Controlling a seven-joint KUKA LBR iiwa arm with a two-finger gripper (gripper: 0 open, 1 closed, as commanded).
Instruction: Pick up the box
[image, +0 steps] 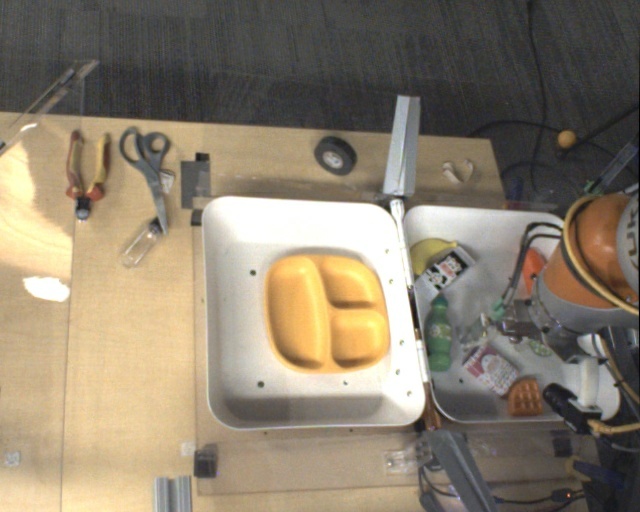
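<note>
A: What sits on the left of the worktop (120, 350)?

B: Red-handled pliers (85, 170) and scissors (150, 165) lie near its far edge. Further right is the left bin (230, 300), which holds a yellow divided tray (327, 310).

A: And the box?

B: The box (449, 268) is small, black and white with a spot of red print, and it lies flat and turned at a slant. It is in the right bin (470, 213), in the far left corner, touching a yellow, banana-like thing (430, 248) behind it. A green bottle (438, 335) lies just in front of it, along the bin's left wall.

A: Where is the tool?

B: The tool (512, 322) is low over the middle of the right bin, under the grey arm (595, 250) with its orange band. The box is to the tool's left and further back, apart from it, with bare bin floor between them. A red and white packet (490, 368) lies just in front of the tool.

A: Is the tool open or closed?

B: That cannot be told; it is small and cluttered by cables.
</note>
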